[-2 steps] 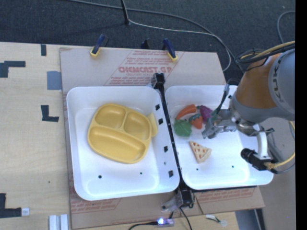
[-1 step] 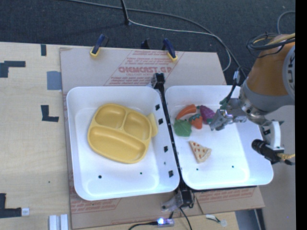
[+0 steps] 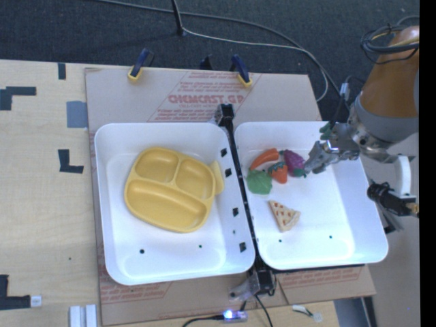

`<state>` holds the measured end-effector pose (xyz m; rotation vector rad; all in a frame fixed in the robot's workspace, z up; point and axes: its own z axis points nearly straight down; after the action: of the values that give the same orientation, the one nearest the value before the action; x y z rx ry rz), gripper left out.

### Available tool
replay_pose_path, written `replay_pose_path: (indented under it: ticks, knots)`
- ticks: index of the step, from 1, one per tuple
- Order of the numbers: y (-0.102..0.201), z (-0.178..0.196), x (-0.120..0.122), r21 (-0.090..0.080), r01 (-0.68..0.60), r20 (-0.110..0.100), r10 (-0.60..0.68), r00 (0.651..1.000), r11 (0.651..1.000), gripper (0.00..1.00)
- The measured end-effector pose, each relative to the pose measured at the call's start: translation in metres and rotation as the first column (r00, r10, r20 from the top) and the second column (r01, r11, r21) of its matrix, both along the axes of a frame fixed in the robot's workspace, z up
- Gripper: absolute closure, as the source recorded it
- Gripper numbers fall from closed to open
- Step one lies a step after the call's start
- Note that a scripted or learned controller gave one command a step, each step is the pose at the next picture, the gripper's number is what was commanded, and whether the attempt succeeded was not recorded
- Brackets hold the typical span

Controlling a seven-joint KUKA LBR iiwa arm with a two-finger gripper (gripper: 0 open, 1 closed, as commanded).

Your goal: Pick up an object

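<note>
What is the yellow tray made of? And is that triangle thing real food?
The yellow tray looks like moulded plastic: smooth, one even colour, with a soft shine and rounded compartments. The triangle piece seems to be a toy, probably plastic or rubber, tan with small red spots like a pizza slice. It is too small to be sure.

A robotics lab bench, we'd say.
We see clamped cardboard (image 3: 204, 97), taped markers (image 3: 68, 159) and loose cables (image 3: 225, 19).
</note>
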<state>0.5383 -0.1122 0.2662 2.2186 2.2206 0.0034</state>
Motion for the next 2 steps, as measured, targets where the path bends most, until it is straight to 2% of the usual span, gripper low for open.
replay_pose_path:
  ticks: [1,2]
  knots:
    - [0.054,-0.017,-0.005,0.001,-0.004,-0.005,0.004,1.0,1.0,1.0]
    - [0.102,-0.012,-0.015,0.001,-0.004,-0.004,0.004,1.0,1.0,1.0]
